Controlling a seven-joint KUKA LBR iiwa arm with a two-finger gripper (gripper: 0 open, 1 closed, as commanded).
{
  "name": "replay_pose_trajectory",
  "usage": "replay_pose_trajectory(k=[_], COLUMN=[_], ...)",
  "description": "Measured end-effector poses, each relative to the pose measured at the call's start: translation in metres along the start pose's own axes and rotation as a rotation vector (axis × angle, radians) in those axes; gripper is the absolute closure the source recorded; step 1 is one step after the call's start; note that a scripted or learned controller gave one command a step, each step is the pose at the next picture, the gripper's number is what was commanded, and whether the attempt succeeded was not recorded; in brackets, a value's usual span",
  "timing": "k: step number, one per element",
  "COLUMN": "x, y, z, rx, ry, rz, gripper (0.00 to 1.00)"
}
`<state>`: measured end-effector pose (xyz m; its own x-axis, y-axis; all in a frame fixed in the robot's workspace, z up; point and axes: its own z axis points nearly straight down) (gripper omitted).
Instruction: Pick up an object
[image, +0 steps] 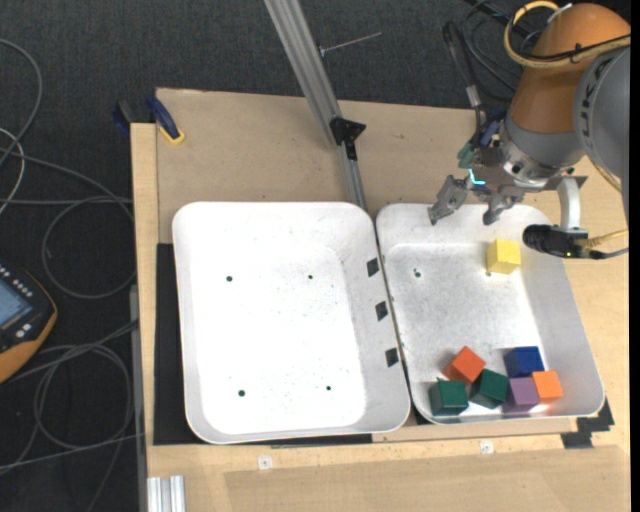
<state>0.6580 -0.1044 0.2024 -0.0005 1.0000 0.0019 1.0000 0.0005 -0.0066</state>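
Observation:
My gripper (470, 206) hangs above the far edge of the right bin (560, 300), open, with nothing between its two spread fingers. A yellow block (503, 256) lies just in front of it and to the right, in the far part of that bin. At the bin's near end sits a cluster of blocks: a red-orange one (466, 364), two dark green ones (450, 397) (490, 386), a blue one (523, 361), a purple one (520, 393) and an orange one (547, 384).
The left bin (270, 310) lies beside the right one, joined by small black clips (381, 310). A grey metal pole (318, 90) slants across the bench behind the bins. Cables lie on the dark floor to the left.

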Motion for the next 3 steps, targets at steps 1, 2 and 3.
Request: replay_pose_trajectory(k=[1, 2, 3], x=[0.000, -0.010, -0.009], y=[0.001, 0.000, -0.001], z=[-0.003, 0.046, 0.099], rx=[-0.004, 0.000, 0.001], ry=[-0.001, -0.001, -0.001], rz=[-0.001, 0.002, 0.001], gripper=[0.00, 0.00, 0.00])
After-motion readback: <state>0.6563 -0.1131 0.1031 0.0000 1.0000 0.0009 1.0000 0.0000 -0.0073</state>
